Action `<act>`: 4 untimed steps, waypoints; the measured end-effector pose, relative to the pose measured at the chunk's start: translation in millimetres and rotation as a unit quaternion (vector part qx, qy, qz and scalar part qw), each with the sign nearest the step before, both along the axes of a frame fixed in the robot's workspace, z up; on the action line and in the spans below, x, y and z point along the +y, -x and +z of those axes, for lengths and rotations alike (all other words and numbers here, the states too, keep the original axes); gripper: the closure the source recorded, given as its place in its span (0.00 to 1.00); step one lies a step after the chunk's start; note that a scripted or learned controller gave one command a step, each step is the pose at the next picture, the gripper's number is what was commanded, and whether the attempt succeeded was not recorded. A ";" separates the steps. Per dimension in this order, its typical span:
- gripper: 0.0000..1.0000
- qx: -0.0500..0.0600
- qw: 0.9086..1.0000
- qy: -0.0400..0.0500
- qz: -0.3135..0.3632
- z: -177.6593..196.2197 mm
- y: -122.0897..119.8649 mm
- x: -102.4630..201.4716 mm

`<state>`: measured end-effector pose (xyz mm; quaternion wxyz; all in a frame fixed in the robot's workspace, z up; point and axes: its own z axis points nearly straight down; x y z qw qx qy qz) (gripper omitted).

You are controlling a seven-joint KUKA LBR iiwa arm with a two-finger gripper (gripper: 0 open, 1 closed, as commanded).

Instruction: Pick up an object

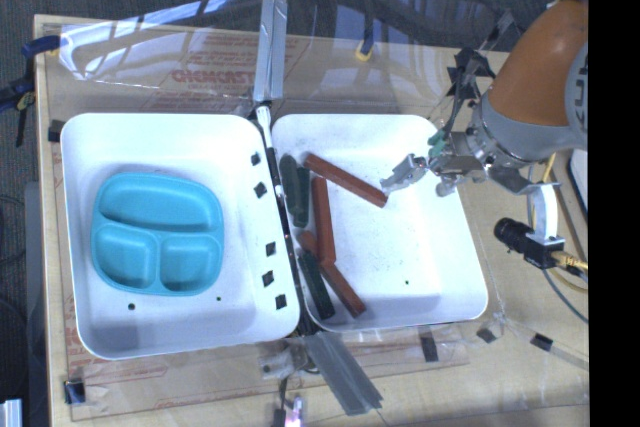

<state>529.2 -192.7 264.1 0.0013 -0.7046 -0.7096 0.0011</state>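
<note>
Three brown sticks (pixel 330 220) lie at the right bin's (pixel 455 260) left side; your gripper (pixel 402 173) hovers beside the upper stick's end, its grip state unclear. Centre over that stick before descending.

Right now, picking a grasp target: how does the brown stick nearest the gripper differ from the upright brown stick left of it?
The brown stick nearest the gripper lies slanted across the right bin; the upright brown stick runs nearly straight up the view. The slanted one lies partly in open floor; the upright one is crowded against the dark sticks. Both are slim, brown and bar-shaped.
</note>
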 end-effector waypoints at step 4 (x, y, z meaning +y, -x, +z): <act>1.00 -0.002 1.000 0.000 0.008 -4.6 -84.4 15.7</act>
